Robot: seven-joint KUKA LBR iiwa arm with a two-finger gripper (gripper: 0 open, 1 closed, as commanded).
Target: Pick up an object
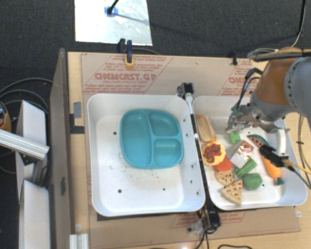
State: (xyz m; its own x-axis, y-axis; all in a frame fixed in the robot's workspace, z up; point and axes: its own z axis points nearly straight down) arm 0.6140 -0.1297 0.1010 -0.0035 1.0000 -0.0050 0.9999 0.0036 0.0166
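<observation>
The right bin [293,193] holds several toy foods. Among them are a hot dog bun [206,127], a red-topped pizza piece [213,152], a tan wedge [232,192], a green pepper [252,180], an orange carrot [273,167] and a small white-and-red box [244,149]. My gripper [238,122] hangs low over the back of this bin, just above a small green piece [234,137]. The grey arm with its orange band [272,84] comes in from the right and hides the gripper's tips.
The left bin [101,191] holds a teal divided plate [150,139]. A black-tipped divider [194,134] runs between the two bins. Cables [300,165] trail over the right bin's right side. A clamp [128,51] stands at the bench's back edge.
</observation>
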